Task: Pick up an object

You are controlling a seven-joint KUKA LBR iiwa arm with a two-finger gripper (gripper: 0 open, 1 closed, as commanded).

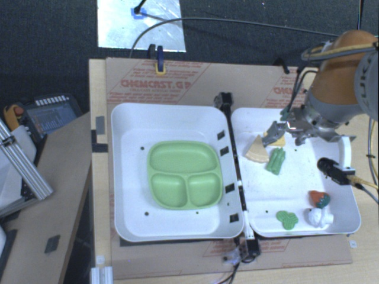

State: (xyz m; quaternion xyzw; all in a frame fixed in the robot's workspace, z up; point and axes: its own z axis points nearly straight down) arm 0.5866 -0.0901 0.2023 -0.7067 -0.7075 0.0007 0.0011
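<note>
In the right bin [346, 218] a pale yellow cheese-like wedge [256, 151] lies at the upper left. Beside it on the right is a ridged green piece [275, 161]. My gripper [276, 136] hangs low over the wedge's upper right corner, just above the green piece, and nothing shows between its tips. Near the bin's front edge lie a small green leafy piece [288, 219], a red and teal item [319, 199] and a white lump [318, 217].
The left bin [127, 176] holds a light green divided plate [183, 174]. A black divider [232, 164] with clips separates the two bins. The arm's grey and orange body [346, 81] looms over the right bin's far right corner.
</note>
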